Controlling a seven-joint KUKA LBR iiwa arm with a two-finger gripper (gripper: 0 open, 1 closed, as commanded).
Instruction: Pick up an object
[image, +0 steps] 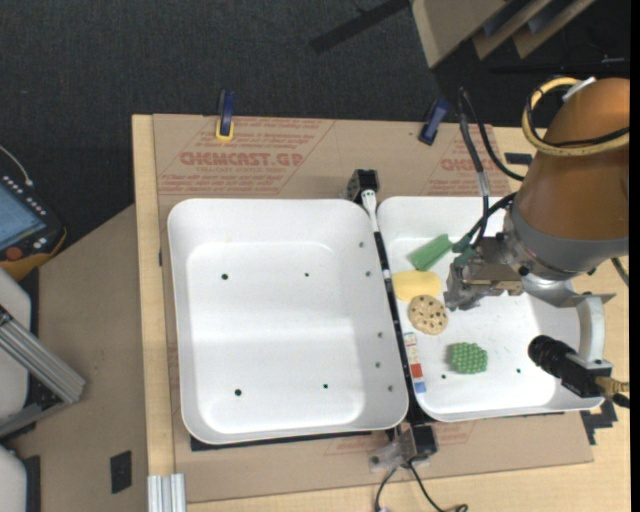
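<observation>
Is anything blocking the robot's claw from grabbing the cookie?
Nothing visible is. The gripper sits right beside the cookie, with bare bin floor between them. The yellow block touches the cookie's upper edge, away from the gripper's side.

left bin (200, 300): showing plain white, with small dark dots on its floor
right bin (500, 385): showing the same white
bench (300, 150): showing tan brown, carrying faded red lettering
clips (226, 112): showing blue with yellow
green block (430, 251): showing flat mid-green
yellow piece (413, 285): showing pale yellow
cookie (429, 314): showing tan, speckled with dark spots
round green thing (467, 357): showing green with a bumpy, dotted pattern
arm (580, 150): showing an orange band above grey
</observation>
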